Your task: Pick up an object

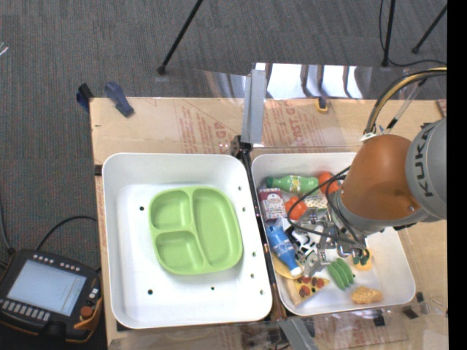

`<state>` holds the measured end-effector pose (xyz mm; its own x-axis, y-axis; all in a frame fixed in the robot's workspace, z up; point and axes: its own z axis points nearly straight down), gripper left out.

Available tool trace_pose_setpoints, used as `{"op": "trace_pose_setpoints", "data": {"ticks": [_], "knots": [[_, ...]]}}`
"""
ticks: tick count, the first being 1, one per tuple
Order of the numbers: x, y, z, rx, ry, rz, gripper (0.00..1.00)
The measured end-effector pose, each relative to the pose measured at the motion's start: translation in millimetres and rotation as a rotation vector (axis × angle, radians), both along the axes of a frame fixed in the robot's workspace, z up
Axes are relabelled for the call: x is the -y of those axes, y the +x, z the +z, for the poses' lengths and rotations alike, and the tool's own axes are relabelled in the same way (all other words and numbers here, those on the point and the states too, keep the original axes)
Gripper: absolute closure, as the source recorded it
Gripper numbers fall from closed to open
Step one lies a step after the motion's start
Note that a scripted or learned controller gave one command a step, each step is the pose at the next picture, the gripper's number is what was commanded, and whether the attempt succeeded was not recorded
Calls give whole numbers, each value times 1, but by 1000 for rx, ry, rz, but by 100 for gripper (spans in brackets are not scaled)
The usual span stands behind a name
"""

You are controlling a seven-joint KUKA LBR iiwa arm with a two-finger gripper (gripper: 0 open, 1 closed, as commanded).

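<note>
The right bin holds a heap of small toy foods. A green bottle lies near its far edge, with a maroon box and a blue tube along the left wall. A green pickle-like piece, a pizza slice and a tan nugget lie near the front. My gripper hangs low over the middle of this heap, just right of the blue tube, under the orange wrist band. Black-and-white parts around it blend with the objects below.
The left bin bears a light green divided plate in its middle. An orange piece lies beside the maroon box. The arm's body covers the right bin's upper right. A teach pendant lies on the floor at lower left.
</note>
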<state>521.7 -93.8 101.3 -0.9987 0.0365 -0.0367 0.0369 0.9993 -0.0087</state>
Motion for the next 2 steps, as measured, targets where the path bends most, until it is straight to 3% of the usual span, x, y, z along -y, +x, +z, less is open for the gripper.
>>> {"op": "trace_pose_setpoints", "data": {"ticks": [1, 2], "knots": [[8, 79, 0, -6, 22, -456, 0], [53, 49, 0, 2, 30, -626, 0]]}}
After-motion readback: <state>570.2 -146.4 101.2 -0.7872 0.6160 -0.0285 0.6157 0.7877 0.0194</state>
